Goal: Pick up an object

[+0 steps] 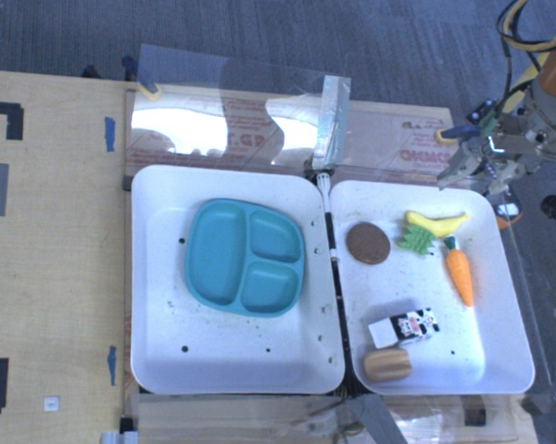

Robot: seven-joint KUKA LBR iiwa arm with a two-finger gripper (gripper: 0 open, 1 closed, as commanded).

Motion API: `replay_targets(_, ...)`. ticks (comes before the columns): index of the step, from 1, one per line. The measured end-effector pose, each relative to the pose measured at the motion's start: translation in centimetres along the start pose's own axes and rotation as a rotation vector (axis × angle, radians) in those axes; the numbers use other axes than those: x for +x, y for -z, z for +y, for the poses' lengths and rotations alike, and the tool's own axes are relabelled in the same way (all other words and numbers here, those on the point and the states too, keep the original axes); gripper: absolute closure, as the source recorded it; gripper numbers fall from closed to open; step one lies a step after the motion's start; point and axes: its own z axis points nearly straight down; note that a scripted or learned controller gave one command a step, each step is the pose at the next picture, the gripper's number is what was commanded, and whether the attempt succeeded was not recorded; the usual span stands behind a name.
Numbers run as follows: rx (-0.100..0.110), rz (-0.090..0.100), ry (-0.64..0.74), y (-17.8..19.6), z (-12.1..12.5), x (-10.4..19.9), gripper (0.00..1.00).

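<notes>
Six loose objects lying in the right bin [508, 305], any one fit for picking: yellow banana [436, 222] at the far side, touching a small green leafy piece [415, 239] just beneath it; orange carrot [460, 275] beside those, slanting toward the near right; brown round disc [368, 243] flat near the bin's left wall; small black-and-white block [405, 327] nearer the front, with a tan rounded piece [387, 365] just beside it against the near wall. Spread well apart for the most part, probably so each can be approached from above without crowding; banana and green piece the exception, pressed together and likely awkward to separate.

Left bin [152, 284] alongside, sharing the middle divider, bearing a teal divided plate [245, 258] lying flat near its centre. Clear plastic sheeting [228, 119] standing behind both bins, presumably as a backstop. Both bins seated on the wooden table [41, 249], marked with black corner shapes and blue tape.

Claw [483, 168] poised above the far right corner of the right bin, beyond the banana, touching nothing below and carrying nothing visible. Too small and cluttered with cables to tell how far apart its parts stand. Positioned high and off to the edge, seemingly ahead of any descent; banana and carrot nearest to it, hence the likeliest targets.
</notes>
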Motion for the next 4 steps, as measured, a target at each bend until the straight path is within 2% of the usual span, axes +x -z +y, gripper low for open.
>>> replay_targets(1, 0.005, 0.002, 0.207, -14.4, -8.1, -2.6, 0.0)
replay_targets(2, -0.009, 0.005, 0.258, -18.6, -5.1, -5.9, 0.0)
replay_targets(3, -0.008, -0.001, 0.117, -19.2, -7.2, -4.1, 0.0)
replay_targets(4, -0.013, -0.003, 0.114, -18.2, -7.0, -4.3, 1.0)
